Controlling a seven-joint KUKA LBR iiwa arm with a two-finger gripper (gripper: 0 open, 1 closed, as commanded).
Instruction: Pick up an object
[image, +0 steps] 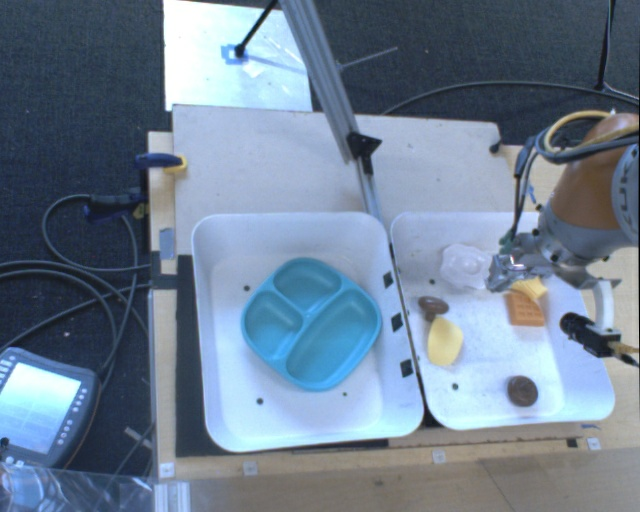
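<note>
The right bin (580, 400) holds a clear crumpled plastic piece (462, 265), a small brown lump (432, 306), a yellow wedge (445, 341), an orange waffle-like square (525, 308) with a yellow bit (533, 289) beside it, and a round brown disc (521, 390). My gripper (503, 272) hangs low over the bin's upper middle, between the clear plastic piece and the orange square. Its metal tip is close to the plastic's right edge. I see nothing between the fingers.
The left bin (225, 400) holds a blue divided plate (311, 322). A slanted metal pole (335, 95) crosses the back of the bench toward the wall between the bins. Cables and a handheld pendant (40, 405) lie on the floor at left.
</note>
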